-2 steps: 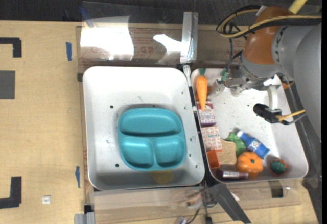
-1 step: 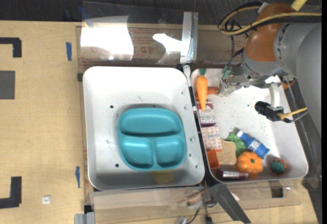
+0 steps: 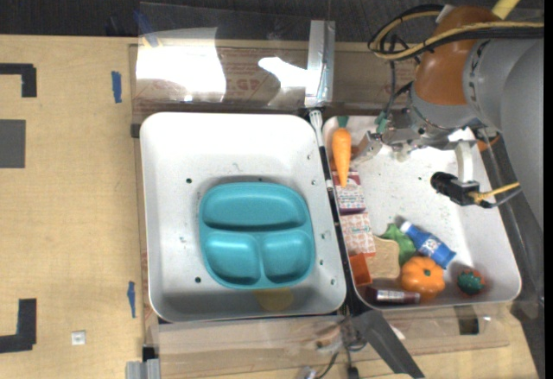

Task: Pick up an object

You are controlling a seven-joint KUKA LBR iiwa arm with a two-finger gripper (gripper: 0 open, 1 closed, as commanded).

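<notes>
Two white bins are sitting side by side on the bench. The left bin (image 3: pixel 164 153) is holding one teal divided tray (image 3: pixel 256 233). The right bin (image 3: pixel 497 269) is holding one carrot (image 3: pixel 341 153), long and orange with a green top, lying along the bin's left wall; one small pumpkin (image 3: pixel 422 276); one blue bottle (image 3: pixel 428 243); and a few small packets (image 3: pixel 352 198). The gripper (image 3: pixel 390 137) is hanging over the right bin's far end, near the carrot but apart from it; its grip I cannot tell.

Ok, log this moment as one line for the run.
gripper: over right bin, far end | carrot: against divider | teal tray: left bin | pick: not yet done
</notes>
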